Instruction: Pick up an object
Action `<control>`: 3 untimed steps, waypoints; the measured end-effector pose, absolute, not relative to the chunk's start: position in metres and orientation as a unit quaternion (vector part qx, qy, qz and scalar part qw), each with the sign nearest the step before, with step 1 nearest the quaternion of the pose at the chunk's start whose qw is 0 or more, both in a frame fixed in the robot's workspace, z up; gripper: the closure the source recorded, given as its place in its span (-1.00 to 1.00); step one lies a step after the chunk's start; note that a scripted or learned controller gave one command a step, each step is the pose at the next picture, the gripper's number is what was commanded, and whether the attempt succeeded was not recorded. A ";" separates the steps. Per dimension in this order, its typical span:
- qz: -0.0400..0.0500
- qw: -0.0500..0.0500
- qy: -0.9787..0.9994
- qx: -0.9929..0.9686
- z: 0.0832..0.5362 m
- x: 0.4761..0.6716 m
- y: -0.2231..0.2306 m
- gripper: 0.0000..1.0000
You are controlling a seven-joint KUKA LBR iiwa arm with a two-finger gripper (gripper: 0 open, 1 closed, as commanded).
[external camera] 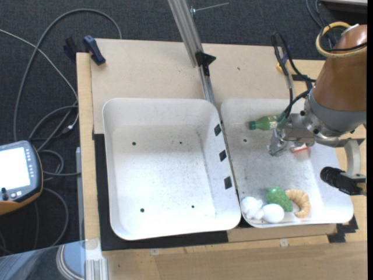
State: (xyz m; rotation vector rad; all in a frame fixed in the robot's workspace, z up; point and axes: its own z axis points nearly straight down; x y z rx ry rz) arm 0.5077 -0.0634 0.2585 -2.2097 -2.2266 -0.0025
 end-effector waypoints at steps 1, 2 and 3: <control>0.000 0.002 -0.710 -0.705 0.263 0.501 -0.014 1.00; 0.001 0.002 -0.709 -0.705 0.254 0.506 0.035 1.00; -0.001 0.001 -0.710 -0.704 0.255 0.502 0.097 1.00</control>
